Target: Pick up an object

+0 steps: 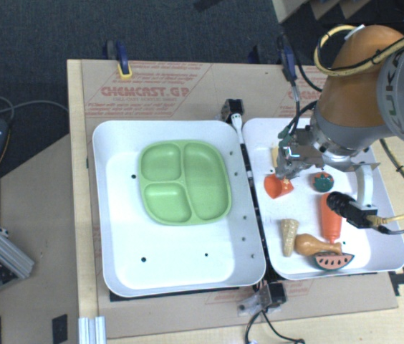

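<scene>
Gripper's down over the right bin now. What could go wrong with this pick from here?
1. The gripper sits right above the small red toy near the bin's left wall; a closing finger may push the toy against the wall instead of trapping it.
2. The teal ball and carrot lie close by under the wrist; the arm could knock them.

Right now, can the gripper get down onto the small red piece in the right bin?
Probably yes. The gripper hangs right above the red piece, which lies apart from the teal ball and carrot, with bare bin floor around it.
</scene>
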Controlling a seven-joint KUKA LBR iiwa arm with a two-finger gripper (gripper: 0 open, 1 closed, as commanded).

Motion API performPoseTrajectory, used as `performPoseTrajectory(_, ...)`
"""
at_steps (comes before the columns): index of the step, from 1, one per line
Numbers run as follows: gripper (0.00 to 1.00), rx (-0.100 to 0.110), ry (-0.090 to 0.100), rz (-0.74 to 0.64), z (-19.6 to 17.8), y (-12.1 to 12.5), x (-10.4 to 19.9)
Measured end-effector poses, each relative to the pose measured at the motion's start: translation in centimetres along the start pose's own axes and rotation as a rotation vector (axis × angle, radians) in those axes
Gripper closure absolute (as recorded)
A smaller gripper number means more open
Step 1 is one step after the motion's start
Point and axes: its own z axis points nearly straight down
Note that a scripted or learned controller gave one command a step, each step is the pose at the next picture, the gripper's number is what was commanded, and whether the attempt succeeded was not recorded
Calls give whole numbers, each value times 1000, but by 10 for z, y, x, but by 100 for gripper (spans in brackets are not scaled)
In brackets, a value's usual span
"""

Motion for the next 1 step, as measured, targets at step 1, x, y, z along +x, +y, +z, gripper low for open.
performPoseTrajectory(1,100,-5,0,-2,-2,4,2)
